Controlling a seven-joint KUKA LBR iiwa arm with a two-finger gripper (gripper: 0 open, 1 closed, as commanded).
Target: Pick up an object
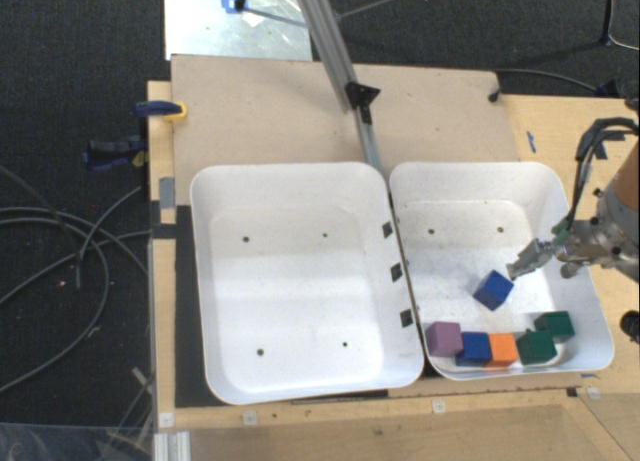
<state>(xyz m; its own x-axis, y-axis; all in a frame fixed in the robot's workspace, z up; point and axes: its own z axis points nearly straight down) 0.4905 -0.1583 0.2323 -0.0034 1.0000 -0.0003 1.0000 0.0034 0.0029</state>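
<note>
Right bin [470, 199] holds the gripper [527, 261] by a blue cube [493, 290], finger state unclear, arm cropped.

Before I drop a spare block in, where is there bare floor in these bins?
The left bin offers its whole floor, bordered by its walls. In the right bin, the far half is bare. It is crowded near the front wall: purple block, blue block, orange block, green blocks, and a tilted blue block by the gripper.

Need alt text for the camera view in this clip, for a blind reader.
The gripper reaches in from the right, right beside a tilted blue cube in the right bin. Purple, blue, orange and two green blocks line that bin's near edge.
</note>
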